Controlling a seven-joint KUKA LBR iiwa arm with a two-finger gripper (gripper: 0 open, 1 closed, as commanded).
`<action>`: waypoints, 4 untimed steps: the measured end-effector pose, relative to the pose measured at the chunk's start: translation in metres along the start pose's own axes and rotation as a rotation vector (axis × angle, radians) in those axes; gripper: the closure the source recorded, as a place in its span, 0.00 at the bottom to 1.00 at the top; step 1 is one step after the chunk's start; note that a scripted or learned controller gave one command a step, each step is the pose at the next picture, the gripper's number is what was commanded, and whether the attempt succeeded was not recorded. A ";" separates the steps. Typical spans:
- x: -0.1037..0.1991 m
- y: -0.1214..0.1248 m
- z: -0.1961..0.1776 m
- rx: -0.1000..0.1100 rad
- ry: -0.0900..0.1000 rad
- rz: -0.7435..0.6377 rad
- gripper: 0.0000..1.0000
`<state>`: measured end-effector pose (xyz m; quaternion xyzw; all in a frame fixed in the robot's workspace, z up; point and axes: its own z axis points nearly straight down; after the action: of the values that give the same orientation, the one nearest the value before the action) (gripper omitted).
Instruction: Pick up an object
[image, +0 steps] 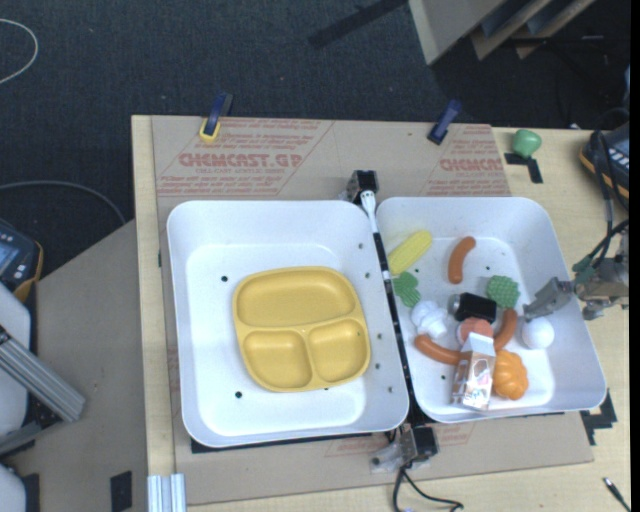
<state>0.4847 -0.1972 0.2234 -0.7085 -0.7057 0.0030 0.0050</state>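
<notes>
Bench, 2 white bins. Right bin (540, 215) holds toy food; gripper (556, 296) at its 3 o'clock edge, jaw state: cannot tell. Nearest item: white ball (539, 334), light, hard, slippery; grip across middle.

Arm cut off at right edge; pincer (553, 296) blurred, finger state unreadable. Black item (473, 304) among toys too small to tell. Carton (475, 371) print illegible.
</notes>
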 end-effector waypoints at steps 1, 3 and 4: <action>0.000 0.003 -0.006 -0.012 -0.004 -0.004 0.00; -0.008 0.007 0.083 -0.006 0.000 -0.003 0.00; -0.007 0.011 0.132 -0.014 0.002 -0.003 0.00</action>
<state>0.4937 -0.2035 0.0913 -0.7073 -0.7070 -0.0029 0.0009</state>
